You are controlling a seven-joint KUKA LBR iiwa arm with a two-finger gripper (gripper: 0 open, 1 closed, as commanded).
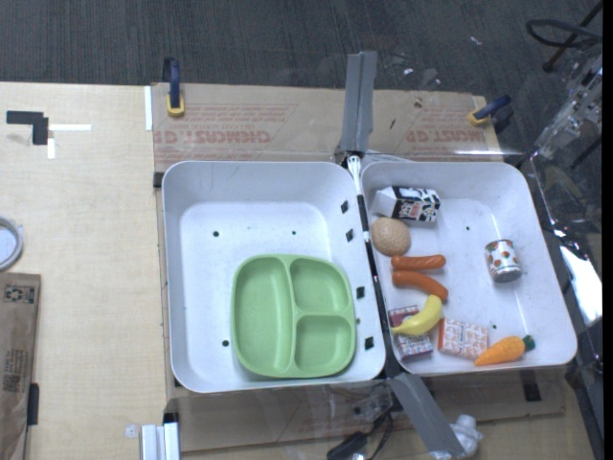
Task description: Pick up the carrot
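In the right bin [533, 220], front corner: carrot [504, 351], lying flat, green top outward. Just left of carrot: red-patterned packet [464, 337], then banana [421, 316]. Behind carrot: can [502, 260]. Pincer state: cannot tell.

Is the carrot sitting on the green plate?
No, the carrot lies in the right bin, near its front corner, while the green plate is in the left bin.
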